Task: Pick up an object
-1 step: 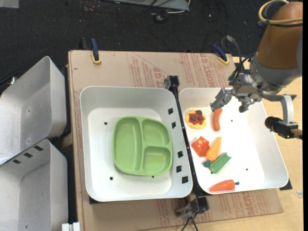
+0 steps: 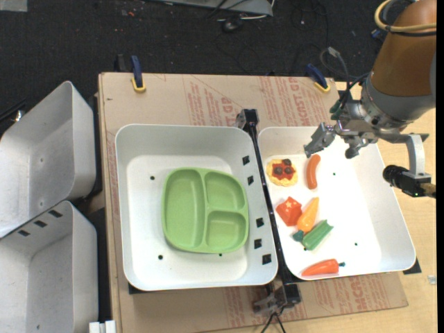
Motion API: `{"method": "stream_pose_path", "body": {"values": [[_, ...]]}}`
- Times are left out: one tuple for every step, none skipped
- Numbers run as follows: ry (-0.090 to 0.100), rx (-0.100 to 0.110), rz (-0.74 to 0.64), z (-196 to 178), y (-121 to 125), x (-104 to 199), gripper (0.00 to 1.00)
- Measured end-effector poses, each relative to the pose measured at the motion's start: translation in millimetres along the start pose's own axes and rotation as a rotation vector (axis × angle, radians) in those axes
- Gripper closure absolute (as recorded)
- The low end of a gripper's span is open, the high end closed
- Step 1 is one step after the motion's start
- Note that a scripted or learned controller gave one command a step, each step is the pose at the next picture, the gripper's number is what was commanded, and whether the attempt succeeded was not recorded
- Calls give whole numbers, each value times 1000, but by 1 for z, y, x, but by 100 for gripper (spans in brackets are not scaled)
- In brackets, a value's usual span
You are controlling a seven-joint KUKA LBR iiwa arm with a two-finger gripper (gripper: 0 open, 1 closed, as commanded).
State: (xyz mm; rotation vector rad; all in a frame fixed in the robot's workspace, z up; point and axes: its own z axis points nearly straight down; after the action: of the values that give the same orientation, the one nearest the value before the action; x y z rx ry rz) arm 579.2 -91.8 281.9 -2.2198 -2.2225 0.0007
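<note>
Two white bins sit side by side; the gripper (image 2: 337,142) hangs open (nothing between its fingers) over the right bin (image 2: 388,207), just above a sausage (image 2: 313,170) lying there.

"Is it bright?"
"Yes. Even light from above makes the white bins (image 2: 139,151) shine, with only small soft shadows."
"Is it sharp?"
"A bit grainy. The floor (image 2: 69,19) looks dark."

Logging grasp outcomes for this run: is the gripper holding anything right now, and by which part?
Nothing is held. The gripper hangs open above the right bin, with no toy food between its fingers.
</note>
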Motion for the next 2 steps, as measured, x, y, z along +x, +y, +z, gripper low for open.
{"method": "stream_pose_path", "body": {"values": [[0, 6, 2, 63, -5, 0, 0], [0, 4, 3, 113, -14, -6, 0]]}}
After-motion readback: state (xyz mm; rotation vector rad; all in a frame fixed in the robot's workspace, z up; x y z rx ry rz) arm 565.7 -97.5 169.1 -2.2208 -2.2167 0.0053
